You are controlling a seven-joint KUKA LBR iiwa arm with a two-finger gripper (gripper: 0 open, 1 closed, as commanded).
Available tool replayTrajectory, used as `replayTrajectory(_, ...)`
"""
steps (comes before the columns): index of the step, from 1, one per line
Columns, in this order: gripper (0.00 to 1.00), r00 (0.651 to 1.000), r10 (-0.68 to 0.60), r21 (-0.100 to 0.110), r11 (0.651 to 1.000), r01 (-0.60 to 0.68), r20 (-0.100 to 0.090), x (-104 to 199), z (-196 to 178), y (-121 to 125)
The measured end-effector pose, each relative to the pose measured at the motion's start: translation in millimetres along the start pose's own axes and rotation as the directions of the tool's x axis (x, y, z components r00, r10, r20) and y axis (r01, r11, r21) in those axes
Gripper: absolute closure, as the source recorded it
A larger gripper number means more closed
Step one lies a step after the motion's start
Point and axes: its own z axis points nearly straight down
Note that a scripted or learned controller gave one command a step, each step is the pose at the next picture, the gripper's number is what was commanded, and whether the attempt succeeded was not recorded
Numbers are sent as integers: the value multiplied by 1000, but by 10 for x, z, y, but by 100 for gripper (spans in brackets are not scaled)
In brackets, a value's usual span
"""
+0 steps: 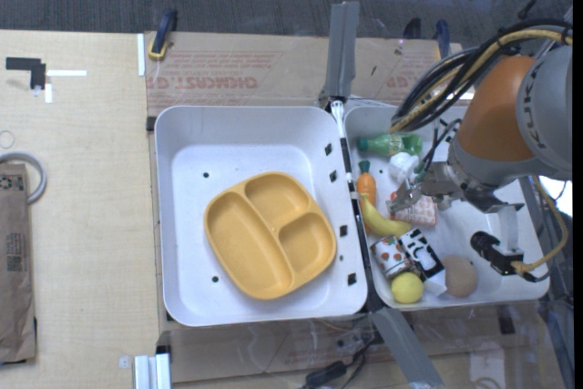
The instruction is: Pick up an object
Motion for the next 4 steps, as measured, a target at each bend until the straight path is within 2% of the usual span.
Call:
replayTrajectory(1,100,1000,4,0,1000,-4,1,-18,-81,7)
replayTrajectory(2,100,982,-189,-6,982,189,5,-75,3,558)
replayTrajectory(3,100,963,-268,-16,963,268,7,30,1,-163)
replayTrajectory(4,0,964,-267,-17,964,267,11,13,6,-160)
